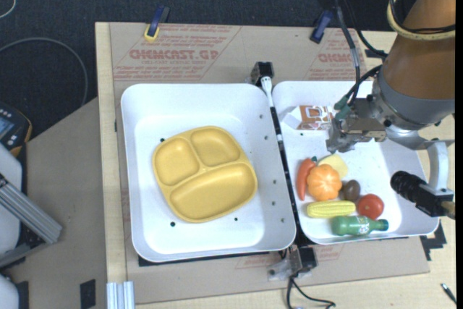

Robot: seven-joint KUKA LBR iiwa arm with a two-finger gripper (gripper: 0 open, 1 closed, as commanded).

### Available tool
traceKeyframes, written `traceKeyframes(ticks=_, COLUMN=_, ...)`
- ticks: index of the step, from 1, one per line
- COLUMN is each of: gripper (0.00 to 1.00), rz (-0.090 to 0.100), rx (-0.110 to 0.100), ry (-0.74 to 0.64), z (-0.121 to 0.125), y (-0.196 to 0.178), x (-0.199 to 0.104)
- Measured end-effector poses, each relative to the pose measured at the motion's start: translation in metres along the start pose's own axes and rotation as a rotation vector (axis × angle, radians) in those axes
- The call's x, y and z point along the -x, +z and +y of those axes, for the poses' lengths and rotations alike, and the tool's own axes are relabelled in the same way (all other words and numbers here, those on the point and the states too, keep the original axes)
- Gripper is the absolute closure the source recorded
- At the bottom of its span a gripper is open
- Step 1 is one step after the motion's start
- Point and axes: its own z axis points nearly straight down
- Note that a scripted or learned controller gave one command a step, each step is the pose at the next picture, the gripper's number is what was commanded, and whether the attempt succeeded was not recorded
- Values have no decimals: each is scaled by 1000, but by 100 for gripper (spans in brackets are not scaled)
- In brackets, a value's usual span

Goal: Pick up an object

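You are viewing: grey arm [419,94] wearing an orange band [432,7], black cables [350,47] trailing along it, metallic grey gripper [346,140] showing below.

Bright, even light falls from overhead, with soft glare on the white bins [137,155] and faint shadows. The picture is slightly grainy, and fine detail is soft.

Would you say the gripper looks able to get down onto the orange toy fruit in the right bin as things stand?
Probably yes. The gripper hangs over the right bin, just above the orange fruit, whose top is uncovered. The carrot and corn cob crowd its sides, so fingers may snag them.
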Motion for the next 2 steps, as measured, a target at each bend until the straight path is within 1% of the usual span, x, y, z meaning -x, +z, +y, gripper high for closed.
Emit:
traceKeyframes(ticks=1, gripper=100, rz=3, rx=-14, ry=1, z=-3, y=52, x=-21)
traceKeyframes(ticks=2, gripper=100, rz=6, rx=-15, ry=-11, z=-4, y=99, x=-154)
